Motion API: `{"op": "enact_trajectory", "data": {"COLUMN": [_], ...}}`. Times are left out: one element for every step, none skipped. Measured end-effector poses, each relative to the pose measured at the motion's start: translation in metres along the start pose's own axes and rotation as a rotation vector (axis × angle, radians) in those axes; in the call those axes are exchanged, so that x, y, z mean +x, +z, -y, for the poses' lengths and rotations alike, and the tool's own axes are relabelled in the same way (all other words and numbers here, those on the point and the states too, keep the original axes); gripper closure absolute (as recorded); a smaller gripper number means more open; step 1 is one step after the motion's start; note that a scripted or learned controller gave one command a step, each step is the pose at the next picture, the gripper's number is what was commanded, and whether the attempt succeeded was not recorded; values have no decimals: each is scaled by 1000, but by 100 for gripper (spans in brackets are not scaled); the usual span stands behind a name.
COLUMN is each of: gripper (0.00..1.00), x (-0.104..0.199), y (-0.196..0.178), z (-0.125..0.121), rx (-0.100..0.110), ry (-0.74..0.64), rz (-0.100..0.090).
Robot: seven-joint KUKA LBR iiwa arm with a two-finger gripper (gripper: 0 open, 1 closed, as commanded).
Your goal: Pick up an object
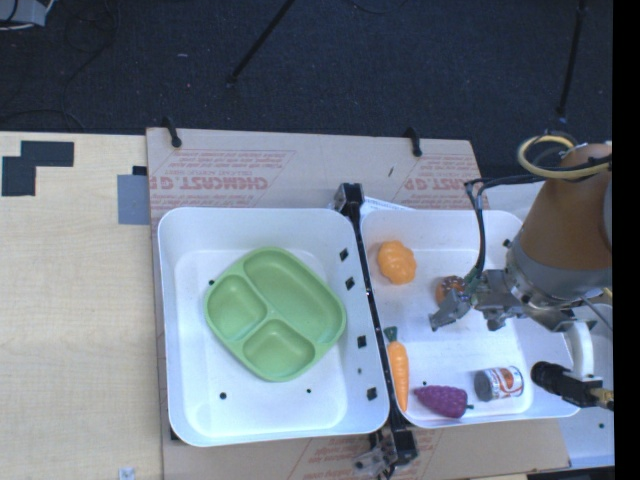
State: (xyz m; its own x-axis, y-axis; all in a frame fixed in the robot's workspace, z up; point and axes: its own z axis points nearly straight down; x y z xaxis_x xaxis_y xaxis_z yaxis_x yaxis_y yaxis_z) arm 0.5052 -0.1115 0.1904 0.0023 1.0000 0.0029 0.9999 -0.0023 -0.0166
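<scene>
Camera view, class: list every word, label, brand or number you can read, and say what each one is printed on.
Red print on the cardboard sheet behind the bins: upside down and blurred; not readable with certainty.
A second red print on the same sheet, further right: also upside down, too blurred to read.
Label on the small can in the right bin: too small to read.

Even overhead light; white bins (190, 268) bright, near overexposed. Soft faint shadows. Slight overall softness. Dark floor (300, 48) underexposed.

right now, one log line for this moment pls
claw: over right bin, by small orange item | grasp: unclear | left bin: green plate | right bin: carrot, can
</scene>
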Motion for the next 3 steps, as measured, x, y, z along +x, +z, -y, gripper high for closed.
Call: {"op": "enact_trajectory", "data": {"gripper": [0,0,0], "x": [0,2,-1], "y": [-6,51,102], "z": [-3,1,0], "rx": [-12,-7,-18], "ry": [-2,-2,1], "rz": [2,0,8]}}
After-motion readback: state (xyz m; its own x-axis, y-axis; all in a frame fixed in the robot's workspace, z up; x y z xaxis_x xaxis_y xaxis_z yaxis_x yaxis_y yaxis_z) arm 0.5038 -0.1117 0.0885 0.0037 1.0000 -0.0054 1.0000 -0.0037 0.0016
